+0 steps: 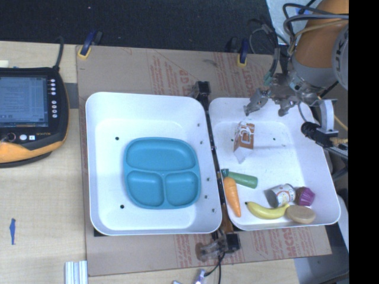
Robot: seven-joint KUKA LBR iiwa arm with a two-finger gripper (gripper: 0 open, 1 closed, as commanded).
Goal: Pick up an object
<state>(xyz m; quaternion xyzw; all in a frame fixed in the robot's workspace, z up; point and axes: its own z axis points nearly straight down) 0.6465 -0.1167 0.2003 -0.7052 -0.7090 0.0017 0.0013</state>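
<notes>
Blue divided plate (161,171) is sitting in the left bin (100,158) while, in the right bin (323,164), a brown packet (243,136) is lying just below the gripper (270,105), its fingers spread wide and holding nothing.

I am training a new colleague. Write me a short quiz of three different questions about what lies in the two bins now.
1. True or false: the blue divided plate lies in the left bin.
2. Which lies against the right bin's left wall? A) banana B) carrot C) brown packet
3. Fill in: the pincer hangs over the right bin's ____ edge.

Key: 1 true. 2 B. 3 far (top of the view), with nothing between its fingers.
</notes>
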